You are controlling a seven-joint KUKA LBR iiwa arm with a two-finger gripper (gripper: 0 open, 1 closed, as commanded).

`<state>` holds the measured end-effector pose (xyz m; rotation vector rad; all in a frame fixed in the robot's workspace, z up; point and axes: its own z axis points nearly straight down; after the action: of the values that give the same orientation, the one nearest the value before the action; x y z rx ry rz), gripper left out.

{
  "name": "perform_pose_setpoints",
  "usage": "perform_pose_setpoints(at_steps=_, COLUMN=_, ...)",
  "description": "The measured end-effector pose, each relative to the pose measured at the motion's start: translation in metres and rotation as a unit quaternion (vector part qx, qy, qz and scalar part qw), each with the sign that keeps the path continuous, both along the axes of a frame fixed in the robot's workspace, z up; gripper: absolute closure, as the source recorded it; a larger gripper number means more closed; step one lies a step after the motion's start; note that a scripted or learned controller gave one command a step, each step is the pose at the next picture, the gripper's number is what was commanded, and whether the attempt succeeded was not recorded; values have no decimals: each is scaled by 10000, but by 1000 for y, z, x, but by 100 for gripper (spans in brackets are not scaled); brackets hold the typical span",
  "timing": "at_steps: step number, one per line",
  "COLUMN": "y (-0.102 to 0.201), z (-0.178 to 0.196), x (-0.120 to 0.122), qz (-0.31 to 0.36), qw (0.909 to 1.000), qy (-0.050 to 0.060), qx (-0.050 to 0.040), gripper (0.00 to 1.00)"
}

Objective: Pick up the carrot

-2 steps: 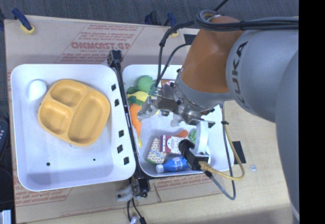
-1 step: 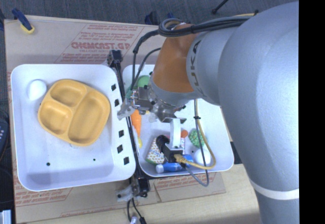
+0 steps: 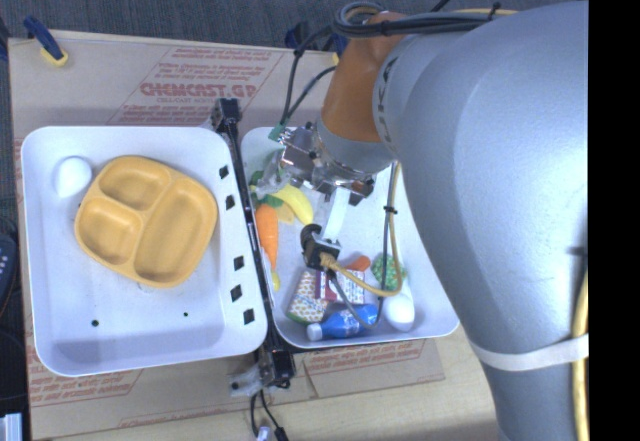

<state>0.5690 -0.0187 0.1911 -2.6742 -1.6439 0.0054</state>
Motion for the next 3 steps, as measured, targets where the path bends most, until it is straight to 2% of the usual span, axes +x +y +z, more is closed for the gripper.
perform_pose_setpoints(at_steps=1, y=17, z=0, x=-25, qz=-404, qw=9992, qy=17, qx=6, gripper=0)
perform_pose_setpoints(at_steps=2, y=17, z=0, x=-25, qz=-404, qw=9992, qy=18, qx=6, gripper=0)
perform_pose_setpoints(at_steps=3, y=23, z=0, x=-53, qz=-2044, qw=9789, qy=26, qx=0, gripper=0)
